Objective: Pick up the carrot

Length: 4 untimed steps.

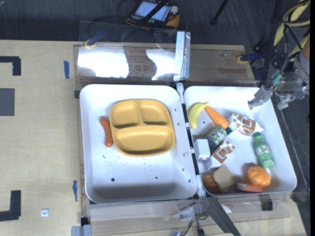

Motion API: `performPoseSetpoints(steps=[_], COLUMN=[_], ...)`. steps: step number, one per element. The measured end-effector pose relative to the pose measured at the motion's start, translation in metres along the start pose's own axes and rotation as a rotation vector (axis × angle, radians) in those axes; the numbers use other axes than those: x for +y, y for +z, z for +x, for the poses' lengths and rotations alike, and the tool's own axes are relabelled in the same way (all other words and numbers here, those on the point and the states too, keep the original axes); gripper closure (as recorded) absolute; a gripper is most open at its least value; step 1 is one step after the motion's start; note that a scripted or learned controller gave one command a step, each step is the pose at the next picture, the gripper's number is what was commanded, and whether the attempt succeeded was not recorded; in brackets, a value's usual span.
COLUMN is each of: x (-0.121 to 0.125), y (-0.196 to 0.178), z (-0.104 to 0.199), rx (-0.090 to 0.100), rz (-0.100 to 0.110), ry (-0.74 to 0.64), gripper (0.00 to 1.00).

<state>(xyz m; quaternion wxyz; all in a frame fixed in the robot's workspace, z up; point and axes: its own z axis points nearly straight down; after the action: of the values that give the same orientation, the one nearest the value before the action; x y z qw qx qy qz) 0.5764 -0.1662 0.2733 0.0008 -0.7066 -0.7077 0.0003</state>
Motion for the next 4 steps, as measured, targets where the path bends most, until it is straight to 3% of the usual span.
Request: performPoseSetpoints(steps=[1, 2, 3, 4], x=[0.029, 0.030, 0.068, 0.055], y=[0.150, 0.139, 0.156, 0.142], z=[0.035, 0.032, 0.002, 0.012], rx=[-0.005, -0.010, -0.012, -0.003], rz=[-0.019, -0.024, -0.049, -0.006], ry=[-0.019, -0.016, -0.142, -0.221], gripper=[0.00, 1.00, 1.00, 1.00])
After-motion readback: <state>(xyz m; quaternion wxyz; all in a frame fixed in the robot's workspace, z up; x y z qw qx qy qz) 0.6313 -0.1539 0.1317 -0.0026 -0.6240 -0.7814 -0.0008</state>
